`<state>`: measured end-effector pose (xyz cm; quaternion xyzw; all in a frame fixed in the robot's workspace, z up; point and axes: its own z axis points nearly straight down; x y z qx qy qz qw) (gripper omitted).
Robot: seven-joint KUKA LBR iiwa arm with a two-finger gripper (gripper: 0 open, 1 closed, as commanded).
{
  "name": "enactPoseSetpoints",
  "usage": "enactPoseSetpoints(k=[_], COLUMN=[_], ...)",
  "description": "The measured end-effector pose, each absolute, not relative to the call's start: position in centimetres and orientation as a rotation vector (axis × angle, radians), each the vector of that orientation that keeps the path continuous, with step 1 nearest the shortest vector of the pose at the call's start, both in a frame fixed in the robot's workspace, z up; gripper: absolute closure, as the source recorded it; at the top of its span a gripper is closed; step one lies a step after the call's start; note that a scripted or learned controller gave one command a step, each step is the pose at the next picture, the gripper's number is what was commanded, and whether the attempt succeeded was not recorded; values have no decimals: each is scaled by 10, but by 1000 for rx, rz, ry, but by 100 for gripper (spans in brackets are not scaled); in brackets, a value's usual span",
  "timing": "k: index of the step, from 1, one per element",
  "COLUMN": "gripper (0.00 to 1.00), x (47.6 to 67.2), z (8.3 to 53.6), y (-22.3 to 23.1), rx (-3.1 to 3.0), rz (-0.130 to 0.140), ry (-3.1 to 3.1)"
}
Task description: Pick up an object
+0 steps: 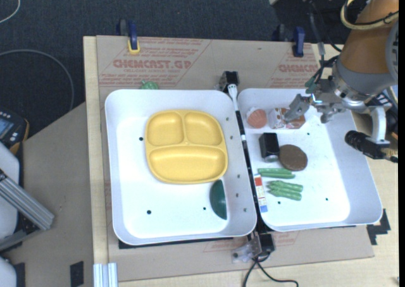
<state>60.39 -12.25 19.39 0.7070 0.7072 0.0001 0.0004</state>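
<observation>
The right white bin (342,178) holds a pink round slice (256,117), a small red-and-white packet (283,119), a black block (269,145), a brown disc (293,157) and green bean pods (283,189). A thin white stick with red and blue marks (260,192) lies along the bin's left wall. My gripper (296,109) hangs low at the back of this bin, right over the packet's right end. The grey wrist and orange band (373,26) reach in from the upper right.
The left white bin (120,153) holds a yellow divided plate (185,146) and a dark green piece (219,198) near its front right corner. A black part of the arm (367,143) overhangs the right bin's right side. Blue clamps (132,34) sit at the board's back edge.
</observation>
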Motion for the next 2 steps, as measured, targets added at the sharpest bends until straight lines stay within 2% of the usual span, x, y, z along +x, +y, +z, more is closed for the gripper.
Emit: enactPoseSetpoints(k=[1,2], gripper=[0,0], x=[552,509], z=[274,363], y=[-74,-18], rx=[2218,2210], rz=[2,12], ry=[2225,2226])
